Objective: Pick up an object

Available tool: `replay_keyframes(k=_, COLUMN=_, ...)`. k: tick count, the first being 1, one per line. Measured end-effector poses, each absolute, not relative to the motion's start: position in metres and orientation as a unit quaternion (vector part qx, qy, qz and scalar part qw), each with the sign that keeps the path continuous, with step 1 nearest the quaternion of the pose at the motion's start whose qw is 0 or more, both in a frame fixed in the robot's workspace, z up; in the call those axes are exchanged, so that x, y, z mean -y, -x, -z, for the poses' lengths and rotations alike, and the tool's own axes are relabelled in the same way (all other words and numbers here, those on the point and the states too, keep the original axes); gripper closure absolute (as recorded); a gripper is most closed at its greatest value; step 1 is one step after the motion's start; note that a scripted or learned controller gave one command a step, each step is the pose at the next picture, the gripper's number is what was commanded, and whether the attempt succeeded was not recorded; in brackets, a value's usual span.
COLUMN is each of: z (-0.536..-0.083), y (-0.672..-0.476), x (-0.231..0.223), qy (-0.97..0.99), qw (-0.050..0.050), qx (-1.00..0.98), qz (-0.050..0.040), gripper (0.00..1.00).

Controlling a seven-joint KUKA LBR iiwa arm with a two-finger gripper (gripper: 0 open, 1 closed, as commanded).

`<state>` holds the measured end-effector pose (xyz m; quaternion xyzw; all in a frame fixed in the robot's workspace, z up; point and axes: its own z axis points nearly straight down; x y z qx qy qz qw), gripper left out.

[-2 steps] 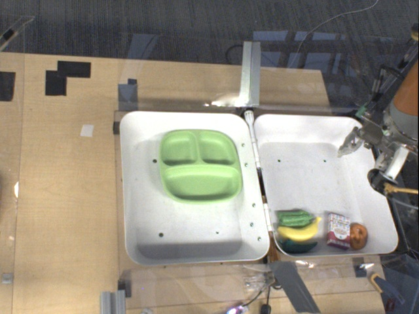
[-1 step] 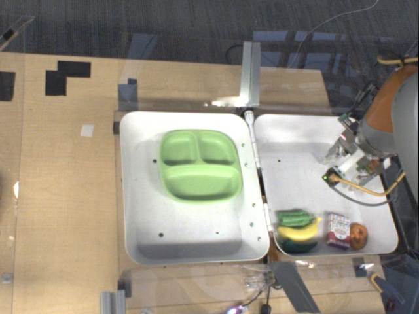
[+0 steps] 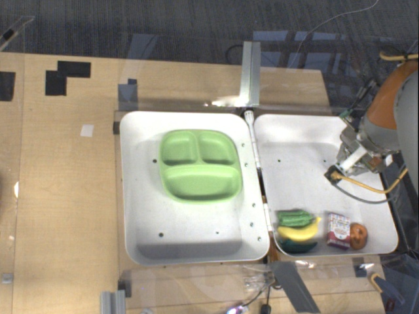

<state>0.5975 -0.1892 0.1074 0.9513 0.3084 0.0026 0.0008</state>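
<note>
Arm (image 3: 391, 106) wrist hangs over the right side of the right bin (image 3: 294, 142). Jaws: can't tell from this angle if open or gripping anything. All candidates sit along the bin's near wall, camera-ward of the wrist. Reddish round fruit (image 3: 358, 235) and packet (image 3: 338, 229) lie side by side, apparently touching, closest to the wrist. Banana (image 3: 299, 231) and green vegetable (image 3: 296, 218) lie further left, long axes left-right. My pick is the fruit, though the wall crowds the approach.

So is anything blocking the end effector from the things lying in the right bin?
Nothing visible does. The end effector hangs above bare floor in the right bin; the banana, green vegetable, packet and reddish fruit lie along its near wall, open floor between.
</note>
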Motion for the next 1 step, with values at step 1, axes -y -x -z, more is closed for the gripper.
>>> replay_keyframes(k=1, z=-0.1275, y=-0.6075, x=0.2054, qy=-0.869, qw=0.002, qx=-0.495, qz=-0.0017, gripper=1.0)
